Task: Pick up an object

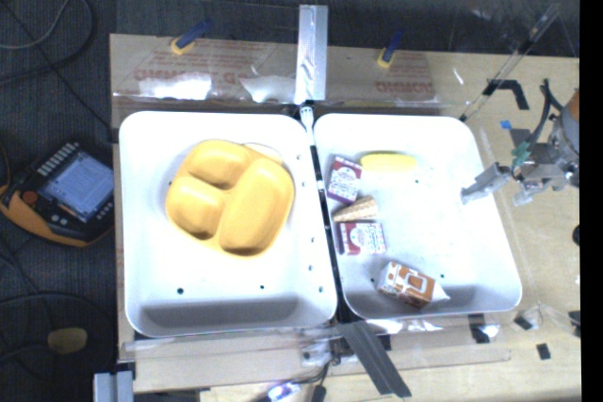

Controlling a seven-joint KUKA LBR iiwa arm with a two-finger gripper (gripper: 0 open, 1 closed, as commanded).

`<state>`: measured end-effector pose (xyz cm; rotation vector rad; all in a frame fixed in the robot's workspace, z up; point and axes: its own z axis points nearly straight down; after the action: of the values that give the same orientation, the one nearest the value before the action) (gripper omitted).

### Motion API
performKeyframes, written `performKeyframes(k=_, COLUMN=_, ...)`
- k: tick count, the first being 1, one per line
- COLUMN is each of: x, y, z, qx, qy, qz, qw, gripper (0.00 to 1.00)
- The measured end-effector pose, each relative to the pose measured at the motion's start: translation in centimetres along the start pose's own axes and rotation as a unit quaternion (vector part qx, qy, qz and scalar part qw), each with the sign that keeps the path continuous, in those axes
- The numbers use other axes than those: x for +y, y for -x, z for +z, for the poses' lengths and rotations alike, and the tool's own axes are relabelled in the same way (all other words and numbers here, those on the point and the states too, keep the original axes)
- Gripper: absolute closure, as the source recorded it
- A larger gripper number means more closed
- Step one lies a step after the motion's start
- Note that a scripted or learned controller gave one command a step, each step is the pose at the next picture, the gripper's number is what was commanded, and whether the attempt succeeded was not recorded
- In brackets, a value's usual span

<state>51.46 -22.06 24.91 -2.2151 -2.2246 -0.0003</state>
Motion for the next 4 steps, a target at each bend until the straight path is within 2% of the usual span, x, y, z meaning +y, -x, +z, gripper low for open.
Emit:
performKeyframes(k=1, x=4.8, y=-3.8, z=5.4, qx=-0.001, qy=0.0, qz=-0.068, qw=0.9977, gripper=0.0)
performKeyframes(k=2, x=8.8, y=-10.9, z=11.9, qx=-0.001, qy=0.0, qz=-0.136, qw=0.9907, gripper=0.0)
performKeyframes(k=3, x=12.4, y=-11.5, z=15.2, qx=-0.002, qy=0.005, qz=-0.148, qw=0.9889, gripper=0.0)
performKeyframes(k=4, x=14.7, y=-11.1, z=15.7, qx=0.004, qy=-0.015, qz=-0.128, qw=0.9917, gripper=0.0)
